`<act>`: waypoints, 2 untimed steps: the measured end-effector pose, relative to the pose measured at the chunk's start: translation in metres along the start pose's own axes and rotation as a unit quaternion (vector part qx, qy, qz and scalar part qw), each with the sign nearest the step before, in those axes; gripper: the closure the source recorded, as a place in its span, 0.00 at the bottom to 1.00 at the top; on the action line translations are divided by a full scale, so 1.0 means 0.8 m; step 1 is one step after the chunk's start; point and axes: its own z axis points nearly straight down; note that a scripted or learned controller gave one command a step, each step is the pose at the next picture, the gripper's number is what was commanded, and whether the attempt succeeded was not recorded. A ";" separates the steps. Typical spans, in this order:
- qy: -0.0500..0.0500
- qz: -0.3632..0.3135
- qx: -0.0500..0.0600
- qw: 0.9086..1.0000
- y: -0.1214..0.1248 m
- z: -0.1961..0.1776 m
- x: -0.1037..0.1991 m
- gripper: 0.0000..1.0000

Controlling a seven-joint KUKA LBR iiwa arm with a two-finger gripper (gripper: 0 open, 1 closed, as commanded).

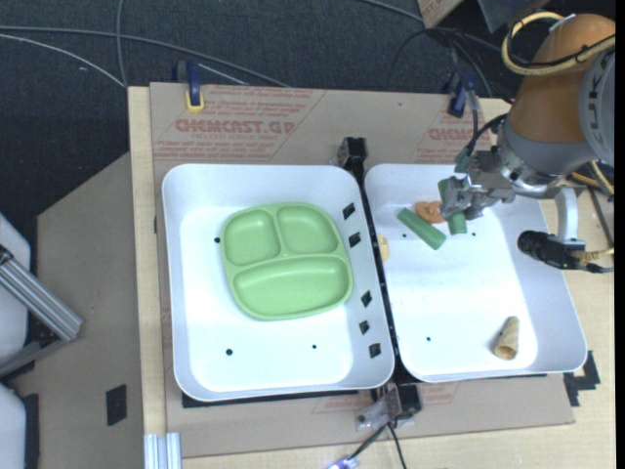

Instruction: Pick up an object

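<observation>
A green stick-shaped object (421, 229) lies tilted in the far left part of the right bin (469, 306). Just behind it sits a small orange-tan piece (427, 209). My gripper (455, 215) hangs over the bin's far side, right beside the orange piece and the green stick's right end. Nothing shows between its fingers. A tan cone-shaped object (505, 337) lies near the bin's front right corner.
The left bin (195, 301) holds a green divided plate (285, 260). A black divider with clips (363, 252) runs between the bins. A small yellowish bit (384, 249) sits at the right bin's left edge. Cables and a black connector (549, 247) lie over the right rim.
</observation>
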 end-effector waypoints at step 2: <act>0.001 -0.002 0.001 1.000 0.039 -0.021 0.130 1.00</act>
